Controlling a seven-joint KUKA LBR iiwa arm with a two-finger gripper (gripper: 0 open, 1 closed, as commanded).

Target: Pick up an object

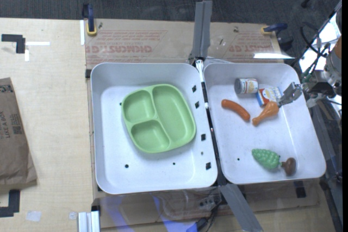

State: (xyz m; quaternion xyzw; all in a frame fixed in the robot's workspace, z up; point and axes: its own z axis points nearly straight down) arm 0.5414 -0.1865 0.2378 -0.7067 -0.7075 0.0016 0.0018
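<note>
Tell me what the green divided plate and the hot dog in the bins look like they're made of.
The green divided plate looks like molded plastic: uniform pale green, smooth matte surface, rounded compartment ridges. The hot dog seems to be toy plastic or rubber: even orange-red colour with a slight sheen.

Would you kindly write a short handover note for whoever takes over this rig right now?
Gripper: low over the right white bin, beside the small blue-and-white packet; its grip is unclear.
Right bin also holds a small tin can, orange sausage, orange drumstick toy, and green grape bunch.
Left white bin holds a green divided plate.
Nothing lifted yet; a pick remains.
</note>
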